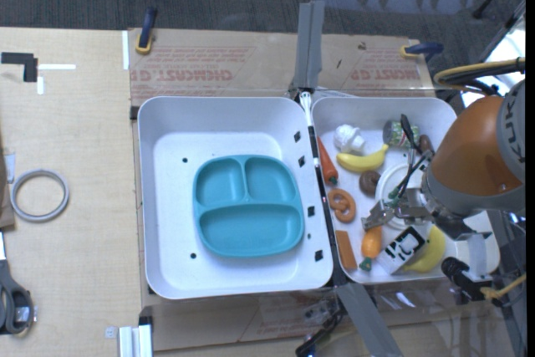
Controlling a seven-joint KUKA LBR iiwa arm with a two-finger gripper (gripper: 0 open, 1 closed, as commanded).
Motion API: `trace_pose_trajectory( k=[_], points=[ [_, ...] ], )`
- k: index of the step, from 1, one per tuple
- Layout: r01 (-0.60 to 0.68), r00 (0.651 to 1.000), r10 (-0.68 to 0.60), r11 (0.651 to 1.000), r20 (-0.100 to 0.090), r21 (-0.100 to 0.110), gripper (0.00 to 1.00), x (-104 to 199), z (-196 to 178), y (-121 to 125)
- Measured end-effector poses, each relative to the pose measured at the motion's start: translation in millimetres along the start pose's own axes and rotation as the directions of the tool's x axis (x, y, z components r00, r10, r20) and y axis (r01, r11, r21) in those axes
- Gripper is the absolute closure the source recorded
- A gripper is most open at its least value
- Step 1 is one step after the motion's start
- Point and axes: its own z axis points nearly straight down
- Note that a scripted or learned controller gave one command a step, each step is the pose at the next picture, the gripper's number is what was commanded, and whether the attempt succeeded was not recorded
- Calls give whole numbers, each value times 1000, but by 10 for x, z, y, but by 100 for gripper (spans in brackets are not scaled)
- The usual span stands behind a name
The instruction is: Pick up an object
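Metal two-finger gripper (378, 219) low in right white plastic bin (368, 106), over small orange carrot-shaped toy (371, 243); can't tell its grasp state. Smooth teal 3-compartment plastic tray (248, 206) sits in left white bin (167, 196).

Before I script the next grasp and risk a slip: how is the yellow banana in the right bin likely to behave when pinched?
The banana is curved and looks smooth, so it may pivot or slide between two fingers. It looks like a toy, so probably light and stiff. It lies against the white piece and near the carrot, so a push would likely nudge them.
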Motion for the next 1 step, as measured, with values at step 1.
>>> trace_pose_trajectory(
  k=[1],
  points=[
    [-3, 1000, 3, 1000, 0, 0, 100, -11, -90, 4]
  ],
)
